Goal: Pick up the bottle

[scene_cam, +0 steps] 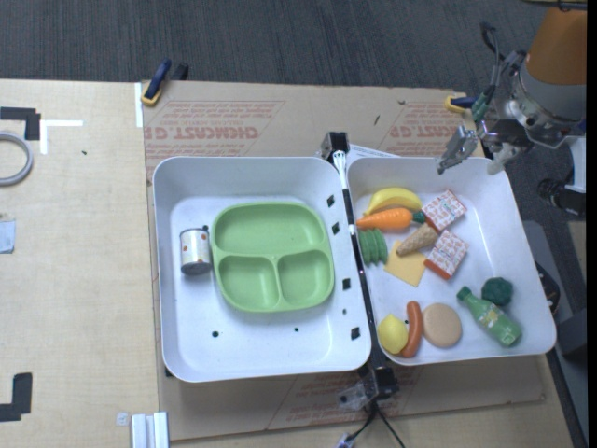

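Observation:
The green bottle (490, 318) lies on its side near the front right corner of the right bin (532, 250), with its cap pointing up-left. A broccoli piece (497, 290) sits just behind it. My gripper (472, 159) hovers over the bin's back rim, well behind the bottle. Its two fingers are spread open and nothing is between them.
The right bin also holds a banana (394, 197), a carrot (384, 219), two red boxes (445, 209), a cheese slice (406, 270), a round bun (442, 326) and a hot dog (413, 328). In the left bin are a green divided plate (273, 255) and a small can (195, 250).

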`<action>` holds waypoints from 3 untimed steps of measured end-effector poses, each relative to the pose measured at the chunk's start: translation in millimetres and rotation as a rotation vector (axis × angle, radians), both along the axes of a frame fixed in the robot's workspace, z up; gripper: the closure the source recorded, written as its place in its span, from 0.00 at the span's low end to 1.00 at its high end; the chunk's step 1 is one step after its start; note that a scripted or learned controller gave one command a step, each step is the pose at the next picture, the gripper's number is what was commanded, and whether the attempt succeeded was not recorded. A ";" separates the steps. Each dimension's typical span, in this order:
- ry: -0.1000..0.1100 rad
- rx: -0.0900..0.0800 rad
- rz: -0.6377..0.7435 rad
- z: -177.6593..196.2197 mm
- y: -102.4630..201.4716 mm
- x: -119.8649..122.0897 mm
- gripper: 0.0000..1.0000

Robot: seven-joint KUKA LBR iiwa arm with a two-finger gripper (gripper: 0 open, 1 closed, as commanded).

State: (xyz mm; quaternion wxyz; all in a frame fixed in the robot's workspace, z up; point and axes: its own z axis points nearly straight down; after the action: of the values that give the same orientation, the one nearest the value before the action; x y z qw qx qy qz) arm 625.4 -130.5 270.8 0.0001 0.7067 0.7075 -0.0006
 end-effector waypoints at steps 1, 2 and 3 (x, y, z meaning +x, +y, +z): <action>0.000 -0.001 0.002 9.4 -0.4 0.4 1.00; 0.000 0.000 0.016 -78.8 46.0 -47.7 1.00; 0.001 0.000 -0.027 -78.9 112.3 -92.6 1.00</action>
State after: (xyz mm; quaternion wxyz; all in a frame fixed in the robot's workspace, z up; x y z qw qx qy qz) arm 532.8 -18.2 191.9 -0.0002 0.7161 0.6980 -0.0007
